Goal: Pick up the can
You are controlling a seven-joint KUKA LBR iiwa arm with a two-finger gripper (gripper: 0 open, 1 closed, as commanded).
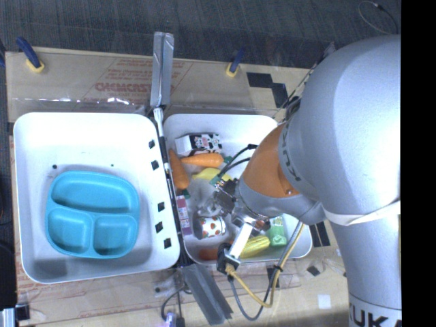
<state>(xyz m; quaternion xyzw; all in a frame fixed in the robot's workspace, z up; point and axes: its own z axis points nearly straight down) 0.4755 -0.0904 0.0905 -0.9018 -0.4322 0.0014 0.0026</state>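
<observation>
The can (210, 226) lies in the right bin (178, 125), near the front, with toys packed close around it. A carrot (201, 161) sits behind it and a yellow toy (255, 245) is just to its right. The end effector (228, 210) hangs right over the can, maybe touching it. I cannot tell how its grabbing parts stand.

To do this well, it should come straight down on the can alone, squeeze its round sides, and lift slowly so nothing else gets bumped. The blue tray (92, 213) sits in the left bin (27, 182).

Bench (82, 80) bears two white bins: left (41, 125), right (225, 120).
</observation>
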